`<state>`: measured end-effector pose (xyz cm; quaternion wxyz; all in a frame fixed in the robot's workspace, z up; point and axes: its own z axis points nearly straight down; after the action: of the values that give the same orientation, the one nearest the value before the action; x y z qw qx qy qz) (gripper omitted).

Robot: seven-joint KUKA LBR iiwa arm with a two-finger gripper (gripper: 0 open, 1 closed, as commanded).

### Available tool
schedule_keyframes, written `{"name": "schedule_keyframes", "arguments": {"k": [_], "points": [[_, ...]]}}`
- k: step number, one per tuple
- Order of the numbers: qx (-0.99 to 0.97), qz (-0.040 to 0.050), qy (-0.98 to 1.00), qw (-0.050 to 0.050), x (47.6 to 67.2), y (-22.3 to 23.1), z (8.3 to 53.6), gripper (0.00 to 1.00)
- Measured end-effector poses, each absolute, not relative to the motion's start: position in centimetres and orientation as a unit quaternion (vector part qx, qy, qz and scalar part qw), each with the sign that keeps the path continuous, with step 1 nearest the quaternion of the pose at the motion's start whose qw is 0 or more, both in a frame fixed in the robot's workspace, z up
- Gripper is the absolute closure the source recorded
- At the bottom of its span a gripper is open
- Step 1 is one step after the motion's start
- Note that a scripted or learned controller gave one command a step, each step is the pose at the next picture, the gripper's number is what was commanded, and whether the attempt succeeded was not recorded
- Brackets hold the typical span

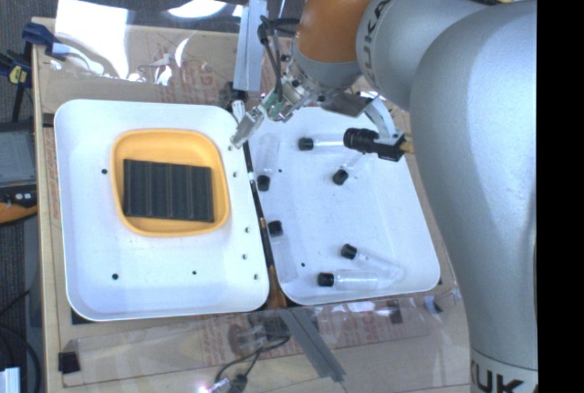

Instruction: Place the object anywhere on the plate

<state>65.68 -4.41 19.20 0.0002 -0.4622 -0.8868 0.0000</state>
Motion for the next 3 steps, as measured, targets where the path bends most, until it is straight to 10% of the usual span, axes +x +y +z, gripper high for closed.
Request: {"name": "schedule_keyframes", "arguments": {"k": [1,3], "points": [[-0.46,-0.0011,-0.888,0.0,65.7,-4.3,20.2,1.0],[-0.386,0.0007,-0.923,0.001,58.0,1.7,19.3,1.0]]}}
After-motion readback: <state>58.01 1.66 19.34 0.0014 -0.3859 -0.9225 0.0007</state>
